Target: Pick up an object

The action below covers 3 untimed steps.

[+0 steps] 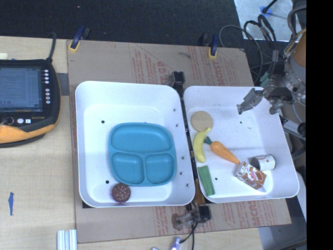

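Two shallow white bins are borne by the table, and the open, empty gripper [258,102] is hung at the frame's right, with the orange plastic carrot [225,151] lying diagonally below-left of it.

Smooth white plastic is seen in both bins [88,139], matt blue plastic in the tray [141,152], brown cardboard [151,61] beneath

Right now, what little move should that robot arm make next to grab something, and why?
Probably swing the pincer toward the near side of the right bin and stop above the carrot. The pincer hangs over bare floor at the bin's far right with nothing between its fingers, and the carrot lies apart from its neighbours.
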Tool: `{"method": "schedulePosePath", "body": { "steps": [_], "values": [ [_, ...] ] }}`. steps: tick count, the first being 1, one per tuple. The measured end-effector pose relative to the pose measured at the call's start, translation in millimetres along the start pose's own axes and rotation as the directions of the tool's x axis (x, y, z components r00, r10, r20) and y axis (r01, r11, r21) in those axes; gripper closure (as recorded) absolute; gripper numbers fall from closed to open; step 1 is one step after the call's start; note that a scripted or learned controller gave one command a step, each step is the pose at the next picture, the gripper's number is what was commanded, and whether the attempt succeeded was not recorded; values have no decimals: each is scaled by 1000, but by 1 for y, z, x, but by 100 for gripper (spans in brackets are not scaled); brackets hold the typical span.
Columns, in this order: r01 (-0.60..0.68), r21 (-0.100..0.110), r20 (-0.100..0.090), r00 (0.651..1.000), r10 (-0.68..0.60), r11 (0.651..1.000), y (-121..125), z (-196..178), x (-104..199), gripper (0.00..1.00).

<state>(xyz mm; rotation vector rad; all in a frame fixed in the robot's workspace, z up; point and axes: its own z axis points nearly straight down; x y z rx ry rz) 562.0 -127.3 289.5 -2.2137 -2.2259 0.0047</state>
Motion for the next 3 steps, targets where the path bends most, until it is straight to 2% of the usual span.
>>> {"method": "schedulePosePath", "body": {
  "steps": [1,2,3],
  "values": [
    [0,1,1,1000,0,1000,-21,94,17,0],
    [0,2,0,1000,0,1000,-22,199,6,0],
    [3,2,3,1000,-3,1000,-22,188,5,100]
  ]
}}
